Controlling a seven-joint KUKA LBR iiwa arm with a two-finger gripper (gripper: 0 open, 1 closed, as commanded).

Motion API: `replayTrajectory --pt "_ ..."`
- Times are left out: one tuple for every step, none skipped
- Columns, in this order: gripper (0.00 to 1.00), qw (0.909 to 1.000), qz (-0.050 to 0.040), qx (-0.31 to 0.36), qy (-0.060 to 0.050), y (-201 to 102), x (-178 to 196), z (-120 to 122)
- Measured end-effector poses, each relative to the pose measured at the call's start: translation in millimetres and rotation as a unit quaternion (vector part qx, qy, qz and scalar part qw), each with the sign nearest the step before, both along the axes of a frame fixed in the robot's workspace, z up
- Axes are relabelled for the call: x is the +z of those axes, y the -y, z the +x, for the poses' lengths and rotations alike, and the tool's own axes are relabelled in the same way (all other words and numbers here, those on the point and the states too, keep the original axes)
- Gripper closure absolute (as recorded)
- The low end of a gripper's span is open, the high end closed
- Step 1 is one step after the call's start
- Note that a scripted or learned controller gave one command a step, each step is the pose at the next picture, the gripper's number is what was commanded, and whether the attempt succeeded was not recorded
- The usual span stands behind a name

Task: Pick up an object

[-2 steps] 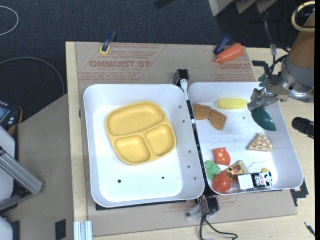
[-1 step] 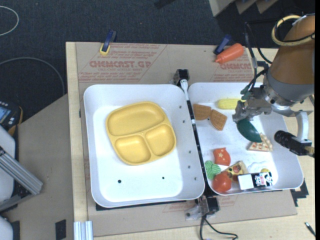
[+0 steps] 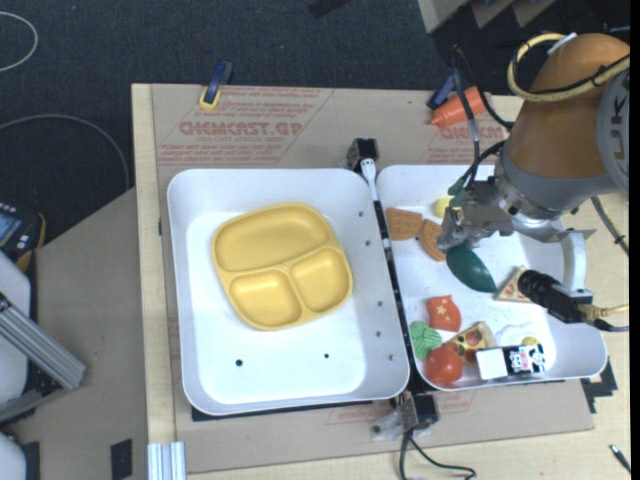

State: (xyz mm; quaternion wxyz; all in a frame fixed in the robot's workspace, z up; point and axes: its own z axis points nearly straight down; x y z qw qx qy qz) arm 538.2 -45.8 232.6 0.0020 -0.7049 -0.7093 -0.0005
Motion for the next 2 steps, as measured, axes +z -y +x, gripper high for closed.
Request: replayTrajectory --pt "1.0 1.0 -0.0012 -0.003 -0.001 7 0 -13" --pt "1.0 1.0 -0.0022 -0.003 0.001 10 -12 1"
